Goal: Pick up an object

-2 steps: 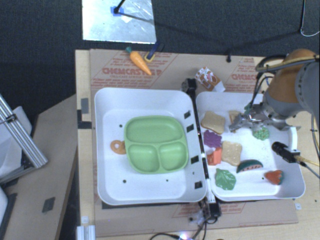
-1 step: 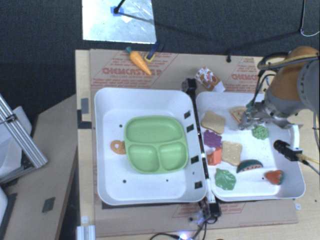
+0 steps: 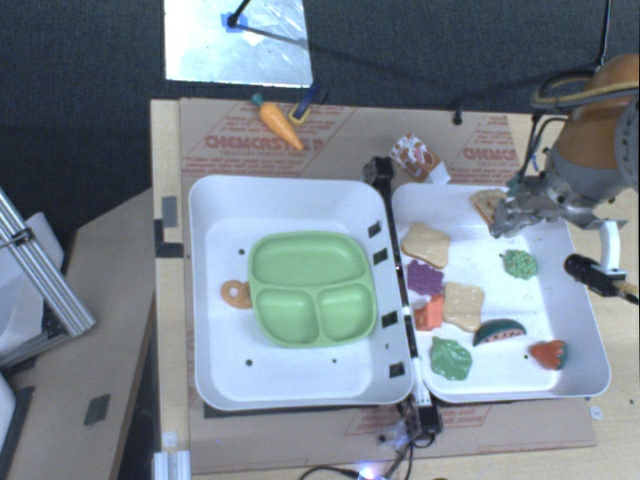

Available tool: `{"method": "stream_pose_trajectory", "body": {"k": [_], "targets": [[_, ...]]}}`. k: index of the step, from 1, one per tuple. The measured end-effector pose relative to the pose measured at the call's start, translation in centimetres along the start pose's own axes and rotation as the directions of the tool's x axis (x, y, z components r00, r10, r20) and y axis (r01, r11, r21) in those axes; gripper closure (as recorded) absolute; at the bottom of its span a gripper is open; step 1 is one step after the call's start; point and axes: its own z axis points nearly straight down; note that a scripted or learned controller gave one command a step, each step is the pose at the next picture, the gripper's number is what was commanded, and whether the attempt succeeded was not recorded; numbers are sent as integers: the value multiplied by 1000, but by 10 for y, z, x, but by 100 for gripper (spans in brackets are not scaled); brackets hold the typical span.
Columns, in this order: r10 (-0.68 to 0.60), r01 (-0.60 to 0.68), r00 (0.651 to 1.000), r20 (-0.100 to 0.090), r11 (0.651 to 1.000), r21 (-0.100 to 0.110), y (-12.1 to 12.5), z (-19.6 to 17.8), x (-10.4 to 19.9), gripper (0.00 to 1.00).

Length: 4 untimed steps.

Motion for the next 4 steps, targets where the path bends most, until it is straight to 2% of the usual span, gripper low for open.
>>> {"method": "stream_pose_trajectory", "body": {"k": [1, 2, 3, 4], "targets": [[-1, 1, 1000, 0, 1000, 0, 1, -44, 0, 100], [-1, 1, 1000, -1, 1000, 2, 2, -68, 0, 100], [-4, 4, 1000, -3, 1000, 4, 1, -79, 51, 100], [-3, 3, 1000, -2, 1000, 5, 6, -69, 100, 100]]}}
